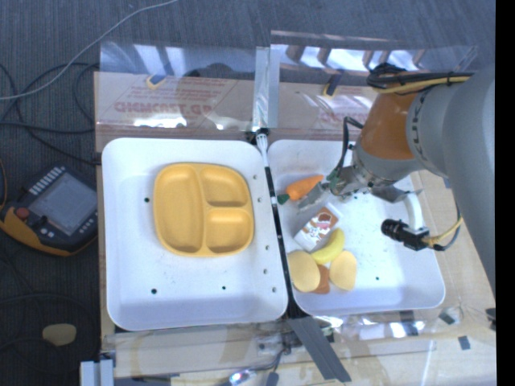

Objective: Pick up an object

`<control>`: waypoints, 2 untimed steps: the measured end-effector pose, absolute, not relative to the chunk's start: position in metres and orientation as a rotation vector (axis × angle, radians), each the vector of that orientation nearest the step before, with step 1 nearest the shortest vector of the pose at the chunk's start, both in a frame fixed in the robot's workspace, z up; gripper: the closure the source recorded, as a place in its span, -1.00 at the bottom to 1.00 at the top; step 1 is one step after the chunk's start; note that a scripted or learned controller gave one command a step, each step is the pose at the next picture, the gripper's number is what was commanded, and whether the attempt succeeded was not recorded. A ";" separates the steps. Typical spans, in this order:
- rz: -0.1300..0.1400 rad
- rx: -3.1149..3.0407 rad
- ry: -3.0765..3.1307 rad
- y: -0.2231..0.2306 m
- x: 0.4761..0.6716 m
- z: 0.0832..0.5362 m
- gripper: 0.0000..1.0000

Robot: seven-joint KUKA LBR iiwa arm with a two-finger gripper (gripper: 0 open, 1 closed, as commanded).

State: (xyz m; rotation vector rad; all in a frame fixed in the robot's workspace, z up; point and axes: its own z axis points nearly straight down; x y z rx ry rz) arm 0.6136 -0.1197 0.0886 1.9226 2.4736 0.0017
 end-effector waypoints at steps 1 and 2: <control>0.001 2.101 2.330 -0.163 0.641 0.089 -1.00; -0.003 2.358 2.081 -0.112 0.604 0.116 -1.00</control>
